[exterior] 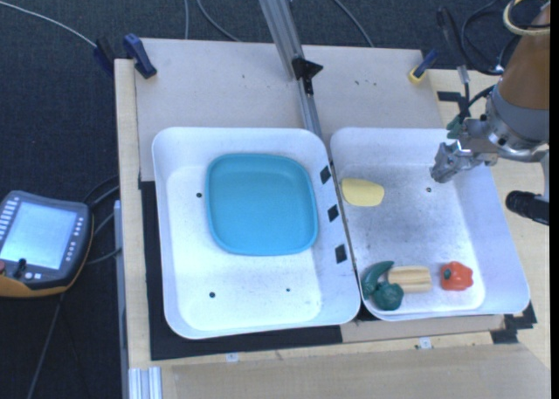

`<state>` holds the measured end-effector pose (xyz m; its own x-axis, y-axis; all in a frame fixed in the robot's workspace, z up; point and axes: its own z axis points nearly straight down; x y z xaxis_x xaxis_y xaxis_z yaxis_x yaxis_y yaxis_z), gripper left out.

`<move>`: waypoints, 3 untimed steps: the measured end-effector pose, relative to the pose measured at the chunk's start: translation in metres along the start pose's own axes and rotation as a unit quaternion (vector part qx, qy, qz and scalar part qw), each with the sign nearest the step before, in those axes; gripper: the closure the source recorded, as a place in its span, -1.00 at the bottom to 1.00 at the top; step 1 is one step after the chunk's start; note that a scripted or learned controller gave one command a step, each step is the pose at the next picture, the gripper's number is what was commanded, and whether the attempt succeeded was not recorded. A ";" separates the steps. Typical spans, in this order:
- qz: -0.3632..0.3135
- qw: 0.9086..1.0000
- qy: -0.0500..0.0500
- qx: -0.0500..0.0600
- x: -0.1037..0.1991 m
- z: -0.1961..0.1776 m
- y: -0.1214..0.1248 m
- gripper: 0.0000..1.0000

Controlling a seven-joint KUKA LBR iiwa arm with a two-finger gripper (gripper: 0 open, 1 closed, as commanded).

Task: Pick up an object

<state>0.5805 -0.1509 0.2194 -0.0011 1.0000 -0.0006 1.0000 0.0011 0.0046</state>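
Camera view from above takes in, far to the left of the pincer [444, 167], a handheld control pendant [39, 243] lying on the dark floor beside the table [227, 83]. Next comes the left bin [253, 310], well to the pincer's left, with a shallow blue tray [262, 203] lying flat in it. A metal post [278, 17] slants across the table between the two bins. The right bin [502, 240] sits under the pincer, and a pale yellow object [362, 192] lies on its floor near the left wall, some way left of the pincer and slightly nearer the camera. Along that bin's near edge, well below the pincer, a dark green toy vegetable [382, 285], a tan block [410, 278] and a small red tomato-like object [454, 276] lie in a row, green touching tan, red just apart. The pincer hangs over the bin's far right part with nothing visibly between its tips; whether they are apart or together I cannot tell. The grey arm [522, 100] reaches in behind it.
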 end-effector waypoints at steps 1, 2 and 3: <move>0.000 1.000 0.000 0.000 0.000 -0.038 0.001 1.00; -0.001 1.000 0.001 0.002 0.050 -0.025 -0.001 1.00; -0.002 1.000 0.001 0.002 0.095 -0.030 -0.001 1.00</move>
<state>0.5795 -0.0562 0.2490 -0.0043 1.0000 0.0011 1.0000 0.0043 0.0008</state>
